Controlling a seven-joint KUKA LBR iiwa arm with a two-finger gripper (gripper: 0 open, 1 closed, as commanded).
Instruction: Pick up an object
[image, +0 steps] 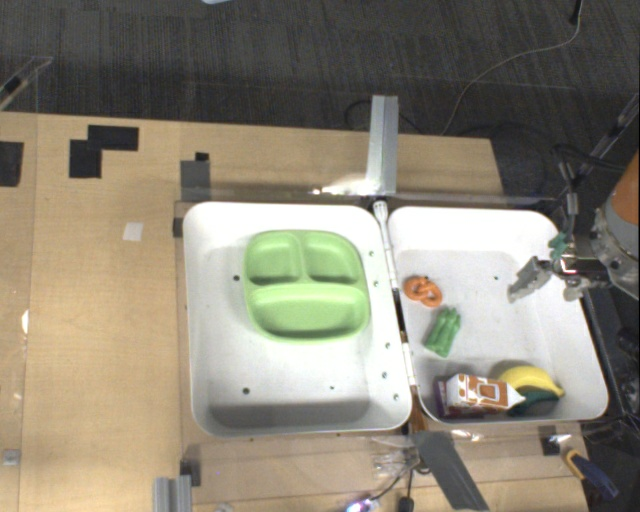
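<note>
The tool (535, 277) sits at the right edge of the frame, over the right side of the right bin (470, 225), reaching in toward the left. One grey finger shows clearly, slanting down-left; whether the tool is open or closed I cannot tell, and nothing is seen in it.

The nearest candidate things lie left and below it in the picture. A green block (442, 331) lies down-left near the bin's middle, its long axis running nearly up-down with a slight tilt. Just above that, near the bin's left wall, is an orange pretzel (422, 291).

Along the bin's lower edge a brown carton (477, 395) lies lengthwise left-right, touching a yellow banana (529, 379) on its right.

The left bin (215, 300) holds a green divided plate (304, 283), well apart from the tool.
</note>
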